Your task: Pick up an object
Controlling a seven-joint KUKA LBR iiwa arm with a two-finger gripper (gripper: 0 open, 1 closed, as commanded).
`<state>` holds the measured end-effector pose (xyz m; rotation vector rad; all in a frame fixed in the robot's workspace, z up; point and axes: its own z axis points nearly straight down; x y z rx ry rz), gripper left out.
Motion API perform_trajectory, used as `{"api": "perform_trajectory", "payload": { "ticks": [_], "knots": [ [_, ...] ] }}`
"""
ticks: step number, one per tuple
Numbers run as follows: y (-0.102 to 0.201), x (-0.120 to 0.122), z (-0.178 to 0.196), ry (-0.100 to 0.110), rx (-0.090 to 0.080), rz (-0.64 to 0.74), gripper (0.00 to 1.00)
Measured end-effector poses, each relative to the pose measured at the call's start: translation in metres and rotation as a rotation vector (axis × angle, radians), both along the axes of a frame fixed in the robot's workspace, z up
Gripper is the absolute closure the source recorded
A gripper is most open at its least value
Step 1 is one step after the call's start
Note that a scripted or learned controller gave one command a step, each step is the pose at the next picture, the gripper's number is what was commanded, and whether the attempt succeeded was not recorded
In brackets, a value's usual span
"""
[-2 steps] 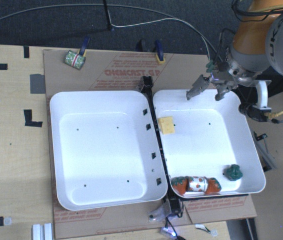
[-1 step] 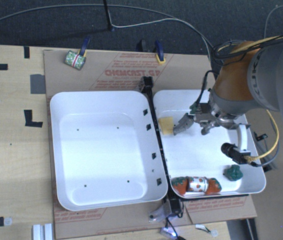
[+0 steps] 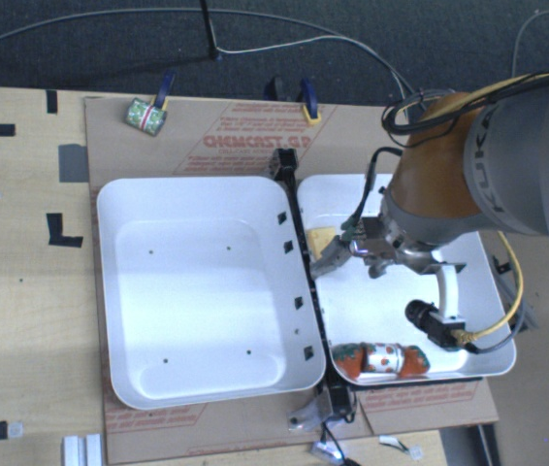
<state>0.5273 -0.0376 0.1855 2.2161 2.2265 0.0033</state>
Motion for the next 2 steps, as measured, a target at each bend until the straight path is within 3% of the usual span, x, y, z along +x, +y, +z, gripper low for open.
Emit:
{"api": "perform_trajectory", "payload": {
  "ticks": [1, 2],
  "knots": [
    [-0.0028, -0.0374, -0.0011, 0.003, -0.001, -0.004, 0.00],
    [-0.0027, -0.0371, 0.0087, 0.003, -0.001, -0.004, 1.00]
  ]
}}
